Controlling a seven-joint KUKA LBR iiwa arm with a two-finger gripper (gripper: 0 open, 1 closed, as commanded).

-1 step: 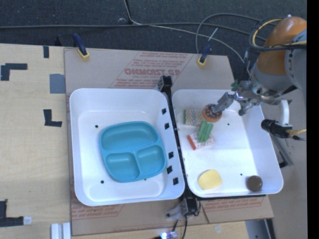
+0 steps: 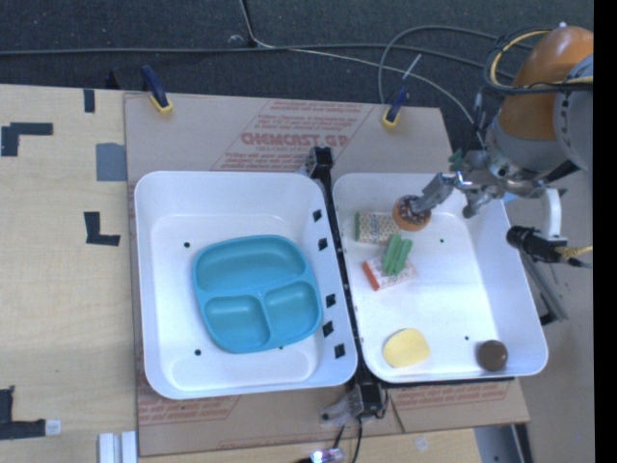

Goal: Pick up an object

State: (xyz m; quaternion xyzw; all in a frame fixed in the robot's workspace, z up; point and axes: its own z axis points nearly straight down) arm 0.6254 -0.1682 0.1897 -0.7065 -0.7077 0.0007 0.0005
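Since the arm enters from the right, the gripper (image 2: 416, 207) sits low over the right bin (image 2: 501, 287), its fingers closed around an orange disc (image 2: 414, 218) beside the green pack (image 2: 395, 256), apparently gripping it.

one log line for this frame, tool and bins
tool: over orange round item, right bin | grasp: unconfirmed | left bin: blue divided plate

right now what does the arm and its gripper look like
The arm is grey metal with a rounded orange band above the wrist, and yellow and black cables loop around that joint. The gripper is small, dark grey and metallic, on a silvery wrist block.
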